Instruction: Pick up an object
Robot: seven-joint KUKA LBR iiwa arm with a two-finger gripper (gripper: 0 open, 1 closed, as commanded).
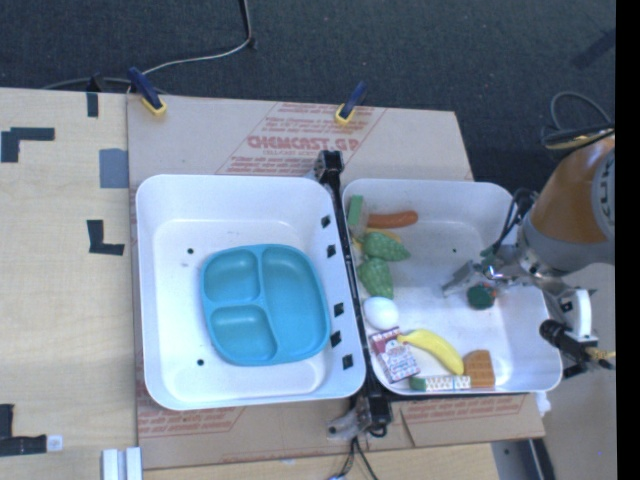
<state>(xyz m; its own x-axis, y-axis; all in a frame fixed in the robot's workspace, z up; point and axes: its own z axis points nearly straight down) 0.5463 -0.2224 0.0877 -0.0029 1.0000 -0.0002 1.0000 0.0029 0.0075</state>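
The gripper is down in the right bin. I cannot tell how its fingers are set. A small, round, dark green thing sits just beside it, at about four o'clock.

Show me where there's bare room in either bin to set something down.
Left bin: bare floor all round the blue tray, widest above it. Right bin: open middle between carrot, banana and pincer. Crowded along its left wall and front edge.

claw over right bin | beside green ball | blue tray in left bin
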